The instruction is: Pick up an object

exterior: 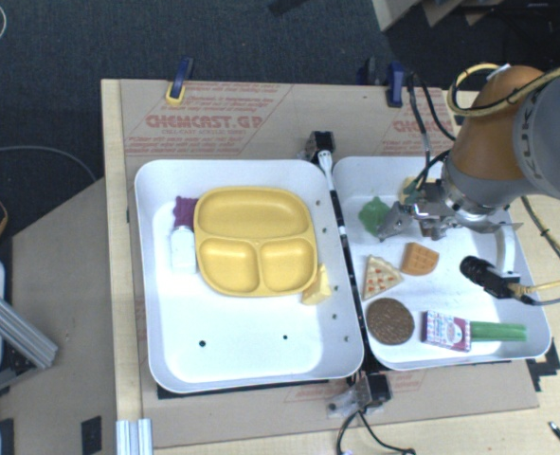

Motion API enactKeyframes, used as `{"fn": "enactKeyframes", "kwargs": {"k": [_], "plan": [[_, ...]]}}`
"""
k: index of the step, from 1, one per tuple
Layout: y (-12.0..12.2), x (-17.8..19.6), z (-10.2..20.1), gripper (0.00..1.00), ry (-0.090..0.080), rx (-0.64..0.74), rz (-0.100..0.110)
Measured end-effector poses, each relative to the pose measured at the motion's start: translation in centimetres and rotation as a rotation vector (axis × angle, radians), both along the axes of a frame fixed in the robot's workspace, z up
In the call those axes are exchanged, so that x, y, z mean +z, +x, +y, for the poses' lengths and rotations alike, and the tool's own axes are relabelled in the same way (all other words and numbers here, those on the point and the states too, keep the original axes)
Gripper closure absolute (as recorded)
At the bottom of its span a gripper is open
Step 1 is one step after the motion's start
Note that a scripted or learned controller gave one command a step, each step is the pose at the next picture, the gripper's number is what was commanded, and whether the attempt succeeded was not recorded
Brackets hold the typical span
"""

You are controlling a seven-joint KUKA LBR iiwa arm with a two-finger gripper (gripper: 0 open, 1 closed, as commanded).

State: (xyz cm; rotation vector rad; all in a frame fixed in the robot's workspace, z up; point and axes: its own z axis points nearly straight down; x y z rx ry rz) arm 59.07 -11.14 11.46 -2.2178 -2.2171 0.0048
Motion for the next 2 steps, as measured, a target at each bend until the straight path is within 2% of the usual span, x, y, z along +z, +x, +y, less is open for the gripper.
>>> {"fn": "enactKeyframes", "kwargs": {"k": [1,2], "plan": [[-0.1,-3.2,0.1,0.00,0.000,0.000,0.000],[0.1,-1.9,0.0,1.00,-0.001,-0.002,-0.006]]}}
